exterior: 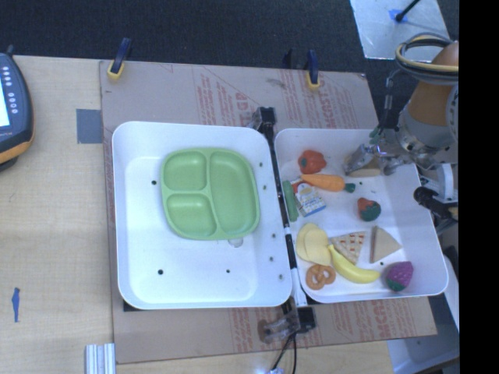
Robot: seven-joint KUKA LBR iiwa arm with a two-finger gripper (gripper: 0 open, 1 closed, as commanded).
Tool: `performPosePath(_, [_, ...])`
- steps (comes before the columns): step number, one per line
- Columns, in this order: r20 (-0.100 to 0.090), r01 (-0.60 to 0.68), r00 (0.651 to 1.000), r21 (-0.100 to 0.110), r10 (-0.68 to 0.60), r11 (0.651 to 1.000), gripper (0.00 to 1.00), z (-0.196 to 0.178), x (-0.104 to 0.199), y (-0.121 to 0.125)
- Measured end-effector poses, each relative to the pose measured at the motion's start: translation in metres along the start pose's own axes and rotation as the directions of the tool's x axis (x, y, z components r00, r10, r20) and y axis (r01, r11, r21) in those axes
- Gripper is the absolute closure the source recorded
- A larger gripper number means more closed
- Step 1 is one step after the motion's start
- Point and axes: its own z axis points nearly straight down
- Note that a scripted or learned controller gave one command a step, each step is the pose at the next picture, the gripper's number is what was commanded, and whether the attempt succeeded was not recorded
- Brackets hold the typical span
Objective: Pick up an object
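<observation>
Camera view: gripper [366, 162] over right bin [437, 232] rear; arm cut off right.

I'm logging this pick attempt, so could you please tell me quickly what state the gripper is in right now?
Gripper: low over the far part of the right bin, beyond the toy carrot; open or closed cannot be told.

Robotics lab test bench. Evidence: grey arm [427, 104] with orange band over wooden benchtop [54, 232]; cardboard sheet [218, 92] fixed by spring clamps [118, 59]; two white bins [195, 291] side by side on it; teach pendant [12, 104] at left edge; toy plastic food [355, 269] as test objects; cable [284, 357] at front edge.
</observation>
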Motion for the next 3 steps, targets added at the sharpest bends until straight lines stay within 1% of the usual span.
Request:
performPosePath(1, [-0.007, -0.004, 1.000, 0.021, 0.004, 1.000, 0.00, 0.001, 0.029, -0.083])
performPosePath(2, [-0.003, -0.001, 1.000, 0.016, 0.001, 1.000, 1.00, -0.010, 0.027, -0.080])
performPosePath(3, [-0.009, -0.004, 1.000, 0.021, 0.004, 1.000, 1.00, -0.030, 0.064, -0.163])
